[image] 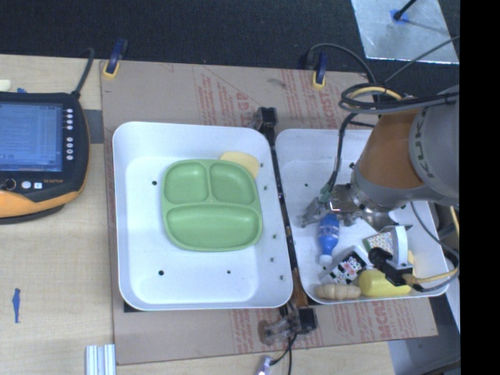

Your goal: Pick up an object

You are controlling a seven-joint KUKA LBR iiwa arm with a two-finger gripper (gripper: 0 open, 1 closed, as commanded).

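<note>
In the right bin [301, 162] my gripper [331, 208] hangs low under the grey and orange arm [398, 158]. Just below it lies a small blue and white bottle [328, 237], its top end close under the gripper; whether they touch I cannot tell. Along the bin's near edge sit a black and white patterned item [348, 268], a tan lump [336, 291], a yellow object [384, 284] and a white and green piece [394, 244].
The left bin [141, 209] holds a green divided plate [209, 204], with a pale yellow object [242, 161] at its far right corner. A tablet-like pendant [35, 155] lies on the bench at the left. Cables [367, 94] loop behind the right bin.
</note>
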